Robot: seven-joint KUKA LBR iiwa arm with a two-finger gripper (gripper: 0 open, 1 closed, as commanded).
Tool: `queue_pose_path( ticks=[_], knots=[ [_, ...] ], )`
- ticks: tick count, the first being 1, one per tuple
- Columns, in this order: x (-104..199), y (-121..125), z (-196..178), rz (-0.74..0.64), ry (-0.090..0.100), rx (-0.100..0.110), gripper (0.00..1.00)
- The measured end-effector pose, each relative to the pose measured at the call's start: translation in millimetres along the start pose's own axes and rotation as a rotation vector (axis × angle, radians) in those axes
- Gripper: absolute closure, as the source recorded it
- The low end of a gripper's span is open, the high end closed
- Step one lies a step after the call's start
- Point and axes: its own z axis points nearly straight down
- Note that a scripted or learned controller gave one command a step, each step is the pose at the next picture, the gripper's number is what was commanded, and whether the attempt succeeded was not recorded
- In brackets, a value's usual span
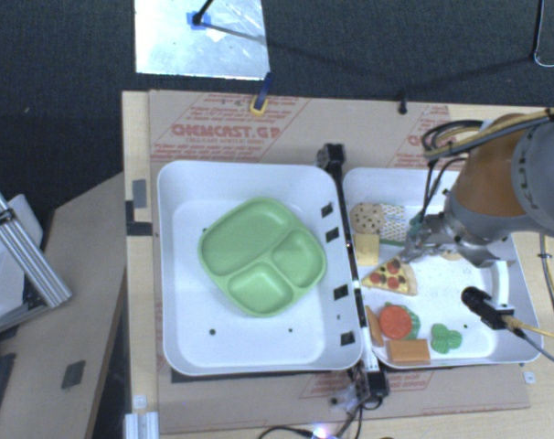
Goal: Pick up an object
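Note:
The right bin holds toy food: a cookie, a pale yellow cheese block, a pizza slice, a red tomato, an orange block and a green piece. My gripper reaches down into this bin from the right, just above the pizza slice and to the right of the cheese block. A spotted pale piece lies beside the cookie. The arm's wrist hides the fingers' state, and nothing shows between them.
The left bin carries a green divided plate in its middle. A black ridge with clips separates the two bins. Cables loop above the arm at the back right. Cardboard underlies both bins.

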Motion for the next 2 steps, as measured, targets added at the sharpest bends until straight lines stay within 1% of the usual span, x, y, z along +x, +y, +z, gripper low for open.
queue_pose_path(
  ticks=[1, 2],
  knots=[
    [9, 7, -59, -0.005, -0.003, 0.006, 1.00],
    [3, 1, -109, -0.002, -0.003, 0.007, 1.00]
  ],
)
